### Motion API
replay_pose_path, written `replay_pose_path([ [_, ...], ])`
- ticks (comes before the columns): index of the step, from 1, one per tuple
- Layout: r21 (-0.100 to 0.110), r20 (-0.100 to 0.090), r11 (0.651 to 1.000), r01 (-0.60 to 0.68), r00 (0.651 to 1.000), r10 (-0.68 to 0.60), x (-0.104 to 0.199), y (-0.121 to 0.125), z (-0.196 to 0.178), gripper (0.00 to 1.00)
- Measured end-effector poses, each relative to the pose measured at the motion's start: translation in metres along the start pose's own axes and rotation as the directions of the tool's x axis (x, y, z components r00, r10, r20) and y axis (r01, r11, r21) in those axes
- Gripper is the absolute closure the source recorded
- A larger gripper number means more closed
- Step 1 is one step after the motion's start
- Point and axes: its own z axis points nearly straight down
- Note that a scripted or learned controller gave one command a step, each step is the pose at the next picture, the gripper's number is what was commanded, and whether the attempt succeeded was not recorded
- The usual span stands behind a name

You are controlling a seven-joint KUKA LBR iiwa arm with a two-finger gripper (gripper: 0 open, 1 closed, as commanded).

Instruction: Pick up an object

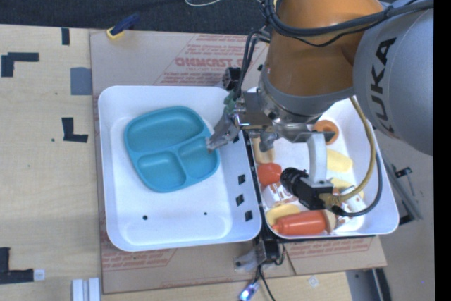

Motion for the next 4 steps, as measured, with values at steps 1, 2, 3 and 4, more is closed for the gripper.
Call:
replay_pose_path([
  [1, -0.023, -0.007, 1.000, 0.006, 1.000, -0.007, 0.072, 0.002, -0.175, 0.00],
  [2, -0.005, 0.003, 1.000, -0.001, 1.000, 0.001, 0.069, 0.003, -0.176, 1.00],
  [3, 0.008, 0.006, 1.000, 0.003, 1.000, -0.003, 0.127, 0.001, -0.057, 1.00],
  [4, 0.008, 0.008, 1.000, -0.004, 1.000, 0.004, 0.121, 0.030, 0.106, 1.00],
])
